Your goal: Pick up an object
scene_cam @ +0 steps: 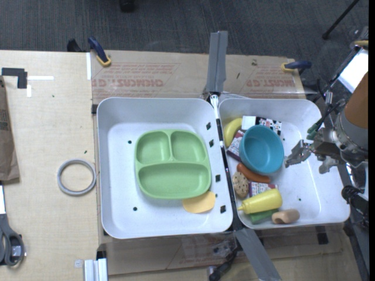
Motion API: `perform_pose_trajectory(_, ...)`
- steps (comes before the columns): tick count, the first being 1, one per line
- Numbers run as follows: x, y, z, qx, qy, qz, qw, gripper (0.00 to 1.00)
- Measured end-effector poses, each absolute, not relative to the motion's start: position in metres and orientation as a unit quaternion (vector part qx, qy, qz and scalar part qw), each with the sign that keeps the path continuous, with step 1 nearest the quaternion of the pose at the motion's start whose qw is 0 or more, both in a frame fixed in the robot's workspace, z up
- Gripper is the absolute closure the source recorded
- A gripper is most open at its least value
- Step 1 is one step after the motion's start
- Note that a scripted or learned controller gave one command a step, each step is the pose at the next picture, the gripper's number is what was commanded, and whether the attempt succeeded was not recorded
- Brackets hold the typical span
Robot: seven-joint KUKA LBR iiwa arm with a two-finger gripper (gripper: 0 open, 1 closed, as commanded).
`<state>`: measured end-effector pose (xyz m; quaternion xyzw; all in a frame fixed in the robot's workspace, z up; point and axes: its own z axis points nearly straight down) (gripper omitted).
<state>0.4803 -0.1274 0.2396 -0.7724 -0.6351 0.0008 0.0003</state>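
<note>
My gripper (pixel 308 160) hangs over the right part of the right bin (pixel 328 209), just right of a blue bowl (pixel 262 150). Its two fingers are spread open with nothing between them. Around the bowl lie a banana (pixel 232 130), a small printed box (pixel 265 123), an orange sausage-like piece (pixel 253 173), a cookie (pixel 239 183), a yellow squeeze bottle (pixel 261 202) and a tan piece (pixel 286 216). The left bin (pixel 111 157) holds a green divided plate (pixel 173 163) and a flat yellow piece (pixel 199 204).
A grey divider (pixel 217 63) runs between the bins at the back. On the bench to the left lie a tape ring (pixel 77 176), scissors (pixel 9 247) and a brown bag (pixel 7 139). Clamps (pixel 101 52) hold the cardboard at the back corners.
</note>
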Motion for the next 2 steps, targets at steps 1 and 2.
perform_pose_trajectory(1,0.521,-0.105,0.134,-0.769,-0.640,0.0017,0.001,0.00)
perform_pose_trajectory(2,0.555,-0.112,0.094,-0.831,-0.556,-0.0007,-0.001,0.00)
